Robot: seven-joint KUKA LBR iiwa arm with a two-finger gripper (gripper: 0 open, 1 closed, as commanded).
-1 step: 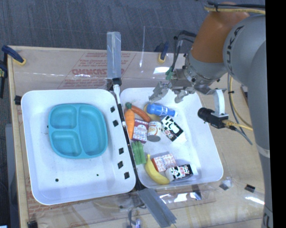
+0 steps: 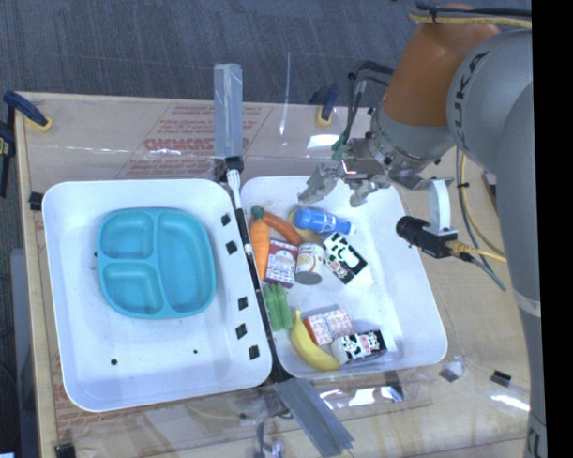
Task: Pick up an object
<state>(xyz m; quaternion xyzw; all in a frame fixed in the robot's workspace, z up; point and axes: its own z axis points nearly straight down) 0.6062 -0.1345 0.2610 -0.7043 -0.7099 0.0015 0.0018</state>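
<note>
The arm (image 2: 493,103) looms closest to the lens, a big grey bulk with its orange band filling the far right corner, reaching in over the bench (image 2: 95,117). Below it sit the two white bins, touching along a black divider. The left bin (image 2: 76,372) carries a blue sectioned plate (image 2: 156,261), lying flat toward its far side. The right bin (image 2: 416,313) holds the clutter: a carrot (image 2: 260,245) lies along the left wall, a second orange piece (image 2: 283,225) angled just beside it, and a green item (image 2: 280,308) runs nearward from the carrot's tip. A banana (image 2: 311,349) curves along the near edge, touching a small red-and-white carton (image 2: 327,322) and a black-and-white cow-print carton (image 2: 363,345). Another cow-print carton (image 2: 344,257) sits mid-bin, tilted, next to a little can (image 2: 308,260) and a red-labelled box (image 2: 280,265). A blue bottle (image 2: 319,219) lies on its side at the far end.

And the gripper (image 2: 343,184) hovers at the far rim of the right bin, its two fingers splayed wide apart, nothing between them, the blue bottle just near of the tips. A black clamp-like part (image 2: 420,234) juts over the bin's right rim.
</note>
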